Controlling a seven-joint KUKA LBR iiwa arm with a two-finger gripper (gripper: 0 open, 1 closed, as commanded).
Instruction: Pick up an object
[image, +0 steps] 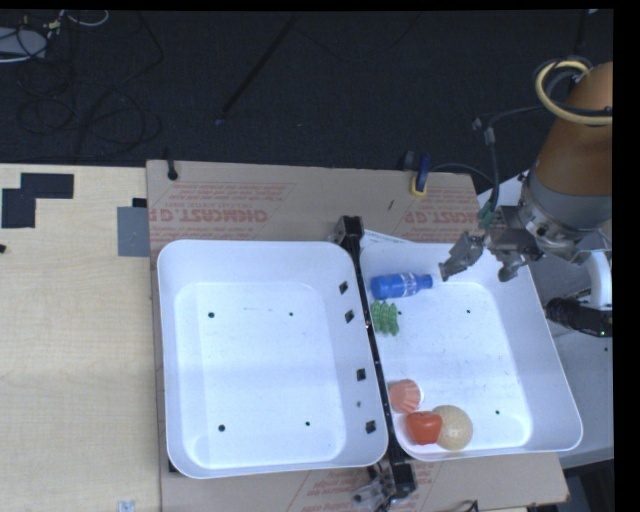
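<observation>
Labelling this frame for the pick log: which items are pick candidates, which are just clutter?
Job:
- blue bottle
- green cluster
- peach piece
- red piece
- pale ball
- end effector

Lying about:
- left bin
- right bin
- cardboard sheet

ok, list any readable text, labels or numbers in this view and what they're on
"CHEMCRAFT"-like red print, upside down on the cardboard sheet behind the left bin: letters blurred, reading unsure.
Red print on the cardboard's front edge: cut off and blurred, unreadable.
Label on the blue bottle in the right bin: too small to read.
No numbers or signs are legible.
</observation>
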